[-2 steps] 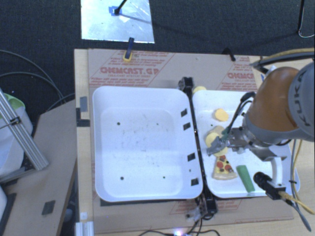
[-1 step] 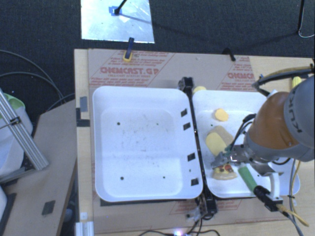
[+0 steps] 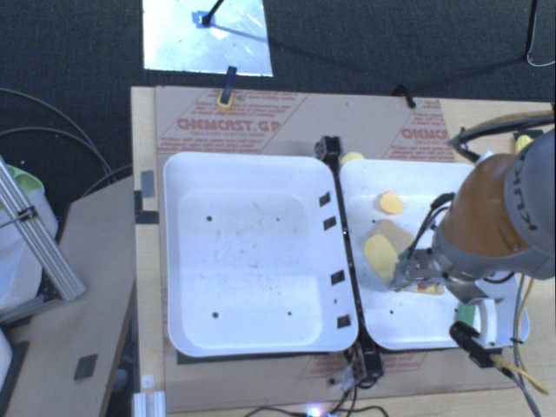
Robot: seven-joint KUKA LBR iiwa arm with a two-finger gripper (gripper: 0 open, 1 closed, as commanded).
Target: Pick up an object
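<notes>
The right white bin (image 3: 408, 330) holds several small objects. A pale yellow round object (image 3: 378, 252) lies near the bin's left wall, with a tan piece (image 3: 393, 231) just behind it. A smaller orange-yellow object (image 3: 390, 203) sits farther back. My gripper (image 3: 405, 276) is down inside this bin, right beside the pale yellow object's right edge, under the grey arm with its orange band (image 3: 482, 211). A small yellow and red thing (image 3: 429, 289) peeks out by the gripper's right side. Nothing is visibly held.
The left white bin (image 3: 252, 259) stands beside the right one, separated by a black divider with clips (image 3: 340, 233). Another yellow object (image 3: 352, 157) rests at the right bin's back left corner. Cables and a green part (image 3: 467, 313) lie at the front right.
</notes>
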